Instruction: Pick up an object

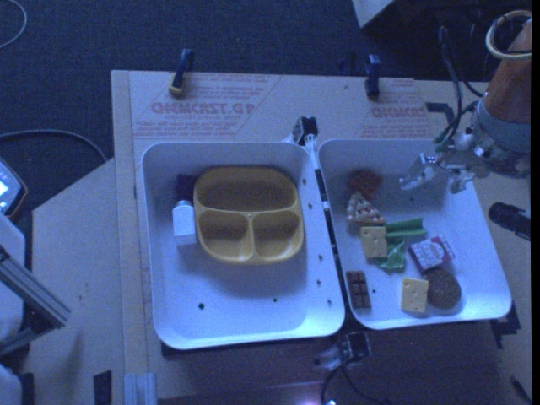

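Note:
My gripper [437, 175] hangs over the far part of the right bin [498, 264], its fingers spread open with nothing between them. Toy food lies in that bin, to the left of and nearer than the gripper: a brown round patty [364, 181], a pizza slice [363, 209], a yellow cheese square [374, 241], a green leafy piece [400, 231], a red packet [430, 253], a dark cookie [444, 289], a second cheese square [413, 295] and a chocolate bar [358, 288]. The patty lies closest to the gripper's left finger.
The left bin [169, 310] holds a yellow divided tray [248, 213], a small white bottle [183, 222] and a dark object [186, 184] behind it. A ridge with clips [321, 201] separates the bins. Cables [451, 66] hang near the arm at the right.

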Robot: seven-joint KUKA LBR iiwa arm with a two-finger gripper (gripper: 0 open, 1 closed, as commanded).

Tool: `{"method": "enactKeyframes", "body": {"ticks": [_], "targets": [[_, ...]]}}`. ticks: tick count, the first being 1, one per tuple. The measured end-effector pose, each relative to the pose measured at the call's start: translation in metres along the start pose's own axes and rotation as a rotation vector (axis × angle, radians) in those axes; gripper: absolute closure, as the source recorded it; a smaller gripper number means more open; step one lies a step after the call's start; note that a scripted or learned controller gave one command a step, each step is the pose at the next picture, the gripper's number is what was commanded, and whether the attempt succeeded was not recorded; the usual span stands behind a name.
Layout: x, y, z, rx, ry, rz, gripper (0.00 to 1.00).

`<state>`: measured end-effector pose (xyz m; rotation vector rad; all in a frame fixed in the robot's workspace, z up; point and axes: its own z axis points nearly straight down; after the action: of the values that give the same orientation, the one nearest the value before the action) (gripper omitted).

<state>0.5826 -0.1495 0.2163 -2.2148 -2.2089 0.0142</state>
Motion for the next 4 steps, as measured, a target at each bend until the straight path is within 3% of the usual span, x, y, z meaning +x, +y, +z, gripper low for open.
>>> {"method": "enactKeyframes", "body": {"ticks": [1,3,4], "targets": [[0.000,0.003,-0.008,-0.014,-0.002,-0.002,0.00],[-0.007,0.016,0.111,-0.011,-0.002,-0.002,0.00],[-0.009,0.020,0.126,-0.025,-0.008,-0.001,0.00]]}}
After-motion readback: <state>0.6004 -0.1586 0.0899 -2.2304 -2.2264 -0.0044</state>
